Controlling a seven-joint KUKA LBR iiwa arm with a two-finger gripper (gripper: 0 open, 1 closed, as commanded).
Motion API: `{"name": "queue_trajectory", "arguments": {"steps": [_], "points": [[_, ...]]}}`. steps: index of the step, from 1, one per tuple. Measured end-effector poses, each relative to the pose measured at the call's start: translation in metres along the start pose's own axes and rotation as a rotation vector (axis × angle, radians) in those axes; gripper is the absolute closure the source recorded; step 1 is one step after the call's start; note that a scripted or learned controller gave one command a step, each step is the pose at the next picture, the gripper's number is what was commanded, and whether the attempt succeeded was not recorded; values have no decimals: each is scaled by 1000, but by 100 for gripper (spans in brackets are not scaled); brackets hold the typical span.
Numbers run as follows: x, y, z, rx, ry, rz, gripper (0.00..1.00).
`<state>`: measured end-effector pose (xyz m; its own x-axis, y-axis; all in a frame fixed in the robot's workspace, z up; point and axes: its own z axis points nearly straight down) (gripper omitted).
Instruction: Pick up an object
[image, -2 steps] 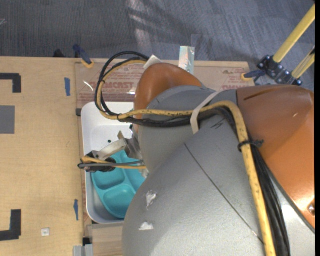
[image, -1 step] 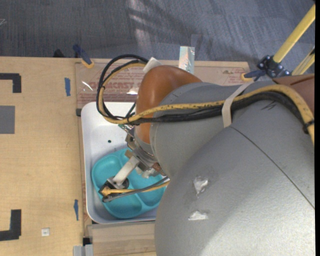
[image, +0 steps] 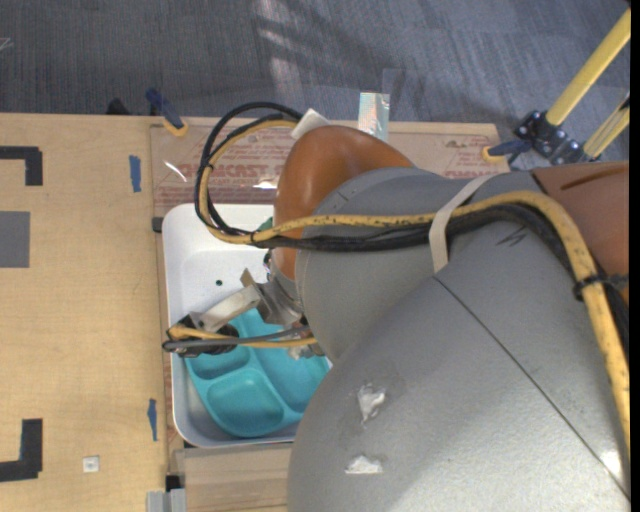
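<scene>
**Arm low over the teal tray**

A teal tray (image: 250, 385) with moulded compartments lay in the near end of the white bin (image: 195, 250), its far edge under the arm's tooling. The gripper (image: 235, 312) hung just above that edge, close to or touching the tray; contact could not be judged. Whether the fingers were open or closed could not be told. A yellow and black cable (image: 215, 165) looped over the bin. The grey arm (image: 470, 370) covered the right side, its orange band (image: 325, 170) behind.
</scene>
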<state>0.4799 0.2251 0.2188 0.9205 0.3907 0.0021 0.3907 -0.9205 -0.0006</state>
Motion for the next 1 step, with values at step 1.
{"name": "queue_trajectory", "arguments": {"steps": [1], "points": [[-1, -1, -6, 2, -5, -335, 100]]}}
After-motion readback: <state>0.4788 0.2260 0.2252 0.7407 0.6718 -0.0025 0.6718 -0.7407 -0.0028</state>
